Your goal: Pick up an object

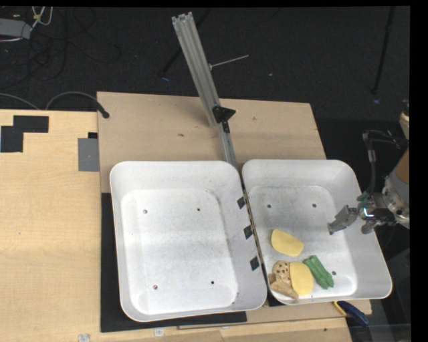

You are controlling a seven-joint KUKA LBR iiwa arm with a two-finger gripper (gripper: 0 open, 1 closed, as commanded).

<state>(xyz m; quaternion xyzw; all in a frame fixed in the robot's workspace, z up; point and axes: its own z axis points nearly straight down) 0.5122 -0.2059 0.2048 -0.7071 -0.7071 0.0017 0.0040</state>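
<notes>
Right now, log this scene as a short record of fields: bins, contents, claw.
left bin: white, shallow
right bin: white, shallow, holds every item
items: yellow piece, second yellow piece, green piece, tan holed piece
item position: near corner of right bin, beside the divider
claw: above right bin's right side, apart from the items

Looks like a robotics lab from my end: bare plywood bench (267, 130), two white bins (180, 174), an aluminium strut (197, 63) up top, cables (40, 20) on dark floor upper left.
</notes>
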